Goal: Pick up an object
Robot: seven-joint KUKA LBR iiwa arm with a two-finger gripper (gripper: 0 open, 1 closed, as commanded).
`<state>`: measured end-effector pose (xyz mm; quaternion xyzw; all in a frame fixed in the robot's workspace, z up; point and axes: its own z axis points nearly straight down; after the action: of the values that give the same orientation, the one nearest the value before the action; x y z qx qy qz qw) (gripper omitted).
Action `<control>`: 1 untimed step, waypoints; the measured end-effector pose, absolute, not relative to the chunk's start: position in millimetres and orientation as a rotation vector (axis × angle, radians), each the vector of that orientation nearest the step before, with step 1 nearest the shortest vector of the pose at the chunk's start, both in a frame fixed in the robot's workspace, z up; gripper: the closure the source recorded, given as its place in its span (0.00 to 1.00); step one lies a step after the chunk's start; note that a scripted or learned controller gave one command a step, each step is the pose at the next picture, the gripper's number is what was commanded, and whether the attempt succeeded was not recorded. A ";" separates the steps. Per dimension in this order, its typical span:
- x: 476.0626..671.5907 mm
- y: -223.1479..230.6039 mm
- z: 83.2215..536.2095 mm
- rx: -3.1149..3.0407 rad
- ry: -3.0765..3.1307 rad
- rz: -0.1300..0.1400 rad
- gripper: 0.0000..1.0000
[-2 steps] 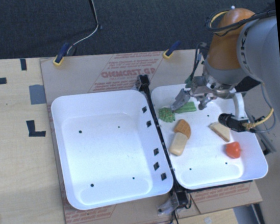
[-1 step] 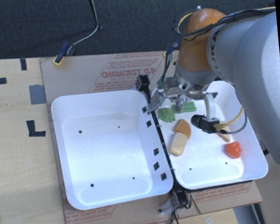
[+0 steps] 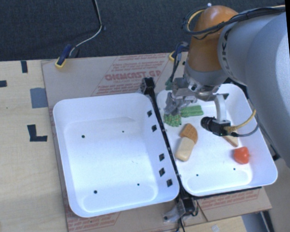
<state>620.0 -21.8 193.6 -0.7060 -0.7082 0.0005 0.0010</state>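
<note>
1. Camera view: we see the gripper (image 3: pixel 173 106) low in the right bin (image 3: pixel 220 182), over the green object (image 3: pixel 174 119).
2. We cannot tell its grip state.
3. Nearby lie a bread piece (image 3: pixel 185 143) and a red object (image 3: pixel 241 155).

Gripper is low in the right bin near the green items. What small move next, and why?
Probably a short straight descent onto the small green leafy piece, then close. The gripper sits just above it at the right bin's left edge, and nothing shows between its fingers. The tan bread-like piece and red tomato-like piece lie farther off.
</note>
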 end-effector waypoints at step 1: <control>669.6 41.2 183.5 -2.214 -2.229 -0.004 1.00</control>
<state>669.6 41.2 183.5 -0.7046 -0.7096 -0.0011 -0.0002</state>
